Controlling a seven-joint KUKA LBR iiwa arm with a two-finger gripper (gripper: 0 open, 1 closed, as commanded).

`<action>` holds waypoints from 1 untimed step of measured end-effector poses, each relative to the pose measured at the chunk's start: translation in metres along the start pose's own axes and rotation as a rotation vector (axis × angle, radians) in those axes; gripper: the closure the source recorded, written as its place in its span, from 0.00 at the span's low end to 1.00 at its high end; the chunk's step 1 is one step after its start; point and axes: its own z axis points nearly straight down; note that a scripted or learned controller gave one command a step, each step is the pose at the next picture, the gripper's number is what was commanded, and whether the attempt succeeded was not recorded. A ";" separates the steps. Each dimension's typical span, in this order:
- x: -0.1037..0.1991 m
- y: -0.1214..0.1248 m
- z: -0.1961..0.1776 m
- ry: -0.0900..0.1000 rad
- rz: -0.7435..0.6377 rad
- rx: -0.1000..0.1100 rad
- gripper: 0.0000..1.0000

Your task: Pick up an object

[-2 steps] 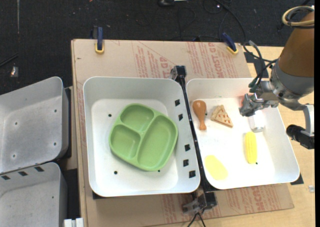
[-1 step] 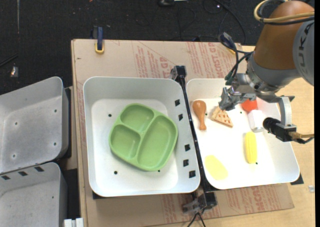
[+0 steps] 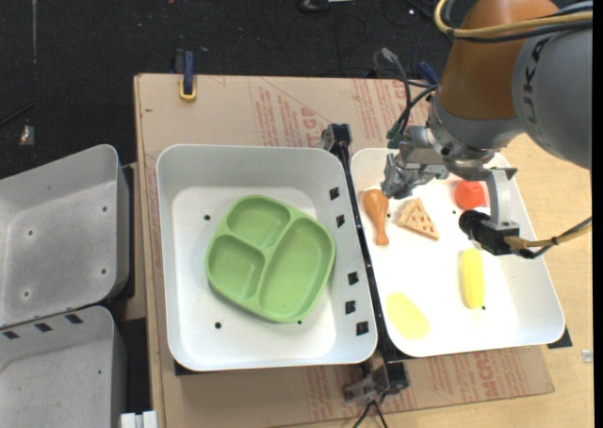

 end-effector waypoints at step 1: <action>0.054 0.016 -0.003 0.000 -0.001 0.000 1.00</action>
